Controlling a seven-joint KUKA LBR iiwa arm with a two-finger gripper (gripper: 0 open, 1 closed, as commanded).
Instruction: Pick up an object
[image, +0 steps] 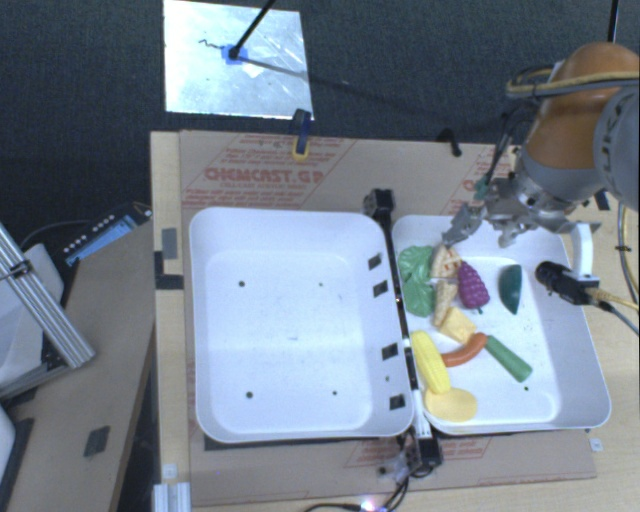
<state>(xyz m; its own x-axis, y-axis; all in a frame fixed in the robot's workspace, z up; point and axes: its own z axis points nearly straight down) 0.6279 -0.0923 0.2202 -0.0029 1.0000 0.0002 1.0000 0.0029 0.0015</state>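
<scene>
Gripper (487, 228) hangs open over the right bin's (575, 400) back edge, holding nothing. Toy food is heaped at that bin's left side: grapes (472, 287), corn (431, 362), carrot (465, 351). Cardboard (270, 170) covers the surface (90, 400); dark carpet (80, 100) lies behind.

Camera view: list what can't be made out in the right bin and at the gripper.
- Gripper: too blurred in the camera view to judge its state.
- Arm: cut off by the top and right edges.
- Green leafy toy: partly covered by the toys piled on it.
- Purple grapes: small and soft; detail unreadable.
- Right bin: far rim hidden behind the arm.
</scene>
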